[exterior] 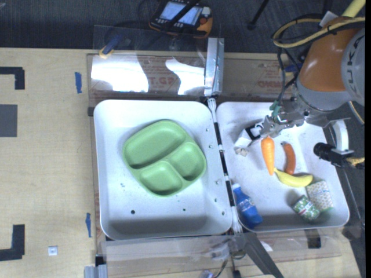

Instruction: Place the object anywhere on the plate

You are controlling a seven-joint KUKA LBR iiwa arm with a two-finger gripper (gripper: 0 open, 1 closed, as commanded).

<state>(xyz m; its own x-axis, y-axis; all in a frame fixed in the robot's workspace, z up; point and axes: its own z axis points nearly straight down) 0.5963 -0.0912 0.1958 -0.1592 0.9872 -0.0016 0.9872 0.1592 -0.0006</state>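
A green three-part plate (164,157) lies in the middle of the left bin (110,172). In the right bin (336,219) an orange carrot (268,154) lies upright in the view, its top end just under my gripper (270,126). The gripper hangs low over the bin's upper middle, right above the carrot's top. A red-orange pepper (288,156) and a yellow banana (294,179) lie to the right of the carrot. The arm with its orange band (328,68) reaches in from the upper right.
A blue bottle (247,207) lies at the right bin's lower left corner. A green and white patterned object (313,201) sits near its lower right. A small white scrap (241,150) lies left of the carrot. A metal divider (213,68) stands behind the bins.
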